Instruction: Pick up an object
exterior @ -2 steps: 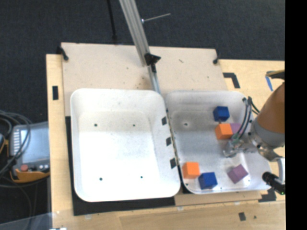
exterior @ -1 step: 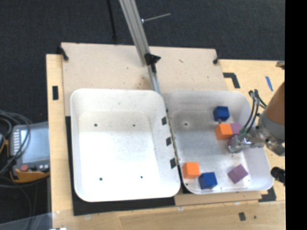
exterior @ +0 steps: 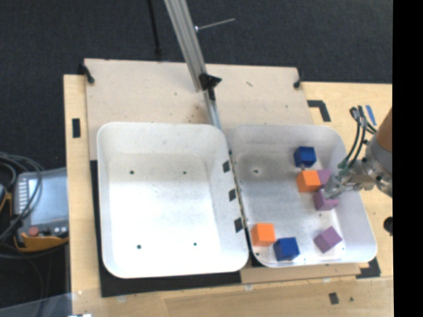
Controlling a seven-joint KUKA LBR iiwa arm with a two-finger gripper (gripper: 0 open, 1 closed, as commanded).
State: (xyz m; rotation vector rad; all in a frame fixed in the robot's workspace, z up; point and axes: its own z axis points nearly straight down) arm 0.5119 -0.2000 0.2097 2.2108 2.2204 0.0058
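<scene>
**Fingers low over the purple block at the right bin's far side**

Here the purple block (exterior: 324, 200) nearest the gripper lies on the floor of the right bin (exterior: 277, 177), close to its right wall. The gripper (exterior: 332, 189) sits right over its upper edge, coming in from the right, and whether the fingers are spread or closed on the block cannot be told at this slant; nothing visibly rests between them.

Just up and left of that block is an orange cube (exterior: 308, 180), with a sliver of another purple piece (exterior: 324, 176) touching its right side. Above the orange cube stands a blue cube (exterior: 305, 156), near it but apart.

Toward the front of the same bin lie three more: a second orange cube (exterior: 264, 233) by the left wall, a second blue cube (exterior: 286, 248) just beside it to the lower right, and a purple cube (exterior: 328, 240), turned at an angle, well apart from those two near the front right corner.

The left bin (exterior: 165, 197) sits edge to edge with the right one on the counter (exterior: 192, 88). A slanted metal rail (exterior: 185, 32) rises from the back of the counter between the bins. Off the counter's left edge is a handheld control pendant (exterior: 36, 207) with cables.
</scene>
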